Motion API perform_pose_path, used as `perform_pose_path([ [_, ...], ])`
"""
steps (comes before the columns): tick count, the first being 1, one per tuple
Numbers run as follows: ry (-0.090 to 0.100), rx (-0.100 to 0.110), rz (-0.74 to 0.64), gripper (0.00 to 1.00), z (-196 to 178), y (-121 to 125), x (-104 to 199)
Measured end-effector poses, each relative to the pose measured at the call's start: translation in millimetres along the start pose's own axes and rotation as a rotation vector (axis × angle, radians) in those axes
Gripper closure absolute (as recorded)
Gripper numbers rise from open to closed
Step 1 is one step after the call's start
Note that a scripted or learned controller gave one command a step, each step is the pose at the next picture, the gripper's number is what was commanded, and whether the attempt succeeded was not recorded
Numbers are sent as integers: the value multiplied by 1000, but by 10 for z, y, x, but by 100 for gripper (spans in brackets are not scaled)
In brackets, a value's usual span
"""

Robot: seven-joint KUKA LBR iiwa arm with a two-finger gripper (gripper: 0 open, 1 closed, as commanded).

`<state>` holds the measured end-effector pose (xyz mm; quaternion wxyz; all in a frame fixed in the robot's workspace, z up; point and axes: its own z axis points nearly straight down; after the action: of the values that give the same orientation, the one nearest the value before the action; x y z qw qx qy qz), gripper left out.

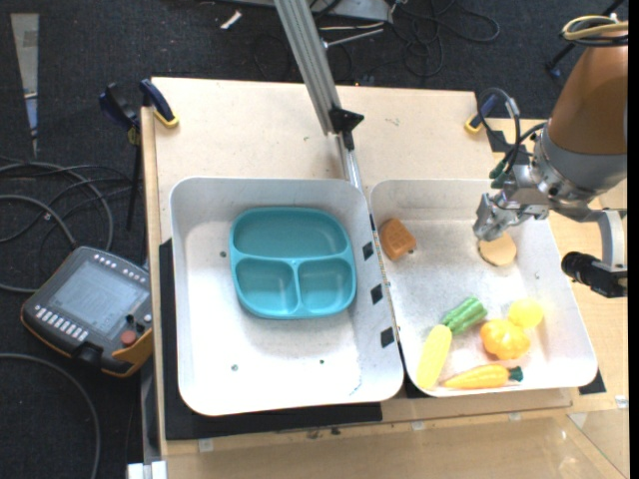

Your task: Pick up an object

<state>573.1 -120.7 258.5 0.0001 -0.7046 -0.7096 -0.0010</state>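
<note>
My gripper (491,227) hangs low over the back right of the right bin (439,203), directly above a pale tan round piece (499,252) that lies partly under it. Further left in the same bin sits a brown bread-like block (397,238). Near the front lie a green vegetable (463,314), a yellow banana-like piece (434,355), an orange fruit (504,340), a yellow lemon (525,314) and an orange carrot (479,375). The left bin (200,367) holds a teal divided plate (294,261).
A slanted metal pole (312,53) runs down to the divider between the bins. Clamps (150,98) sit at the bench's back corners. A pendant (88,309) lies on the floor at left.
</note>
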Motion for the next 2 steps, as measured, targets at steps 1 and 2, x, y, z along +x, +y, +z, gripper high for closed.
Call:
perform_pose_path([
  [1, 0, 2, -2, 100, 15, 21, 538],
  [2, 0, 4, -1, 100, 181, -103, 1075],
])
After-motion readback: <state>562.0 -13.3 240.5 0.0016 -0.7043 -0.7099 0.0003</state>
